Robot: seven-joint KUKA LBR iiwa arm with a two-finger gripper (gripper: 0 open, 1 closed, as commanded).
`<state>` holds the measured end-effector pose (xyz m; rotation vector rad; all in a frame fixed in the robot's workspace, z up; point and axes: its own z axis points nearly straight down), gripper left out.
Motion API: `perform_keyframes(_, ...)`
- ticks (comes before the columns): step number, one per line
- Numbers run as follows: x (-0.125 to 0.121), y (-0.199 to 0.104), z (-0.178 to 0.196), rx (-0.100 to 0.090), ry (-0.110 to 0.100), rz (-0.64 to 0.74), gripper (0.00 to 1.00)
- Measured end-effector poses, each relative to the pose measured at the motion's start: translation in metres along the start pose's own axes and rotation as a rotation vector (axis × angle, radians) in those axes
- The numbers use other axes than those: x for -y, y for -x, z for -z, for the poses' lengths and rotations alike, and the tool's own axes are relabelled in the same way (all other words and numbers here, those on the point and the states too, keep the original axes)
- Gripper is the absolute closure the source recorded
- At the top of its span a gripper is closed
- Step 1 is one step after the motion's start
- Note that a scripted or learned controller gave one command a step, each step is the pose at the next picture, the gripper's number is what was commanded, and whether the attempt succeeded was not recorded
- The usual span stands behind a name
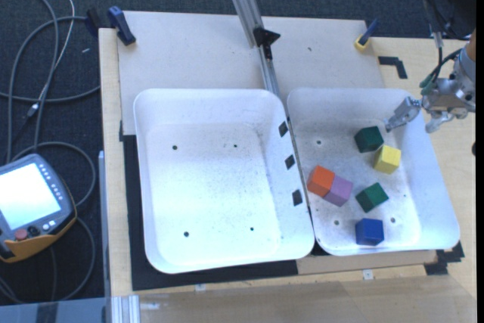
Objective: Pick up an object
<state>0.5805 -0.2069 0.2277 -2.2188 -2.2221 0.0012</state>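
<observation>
Above the right bin's [446,200] far right corner, the claw [417,117] is hanging with its 2 fingers spread apart, nothing between them; one finger [399,116] is pointing toward the bin's middle. The arm is reaching in from the right edge at a slant.

Inside the right bin, 6 blocks are lying: a dark green block [369,138] just beside the claw's finger, a yellow block [388,158] touching it on the near side, an orange block [321,180] and purple block [339,190] pressing together near the bin's left wall, a second green block [372,196] and a blue block [369,231] near its front. The left bin [151,163] is sitting beside it on the pale worktop [189,49]. Left of the worktop, cables and a handheld pendant [30,200] are lying on dark carpet.
</observation>
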Motion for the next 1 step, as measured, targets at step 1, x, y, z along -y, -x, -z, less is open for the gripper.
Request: perform_keyframes(1,-0.0249,-0.0004,-0.1249,-0.003,-0.007,0.0,0.0)
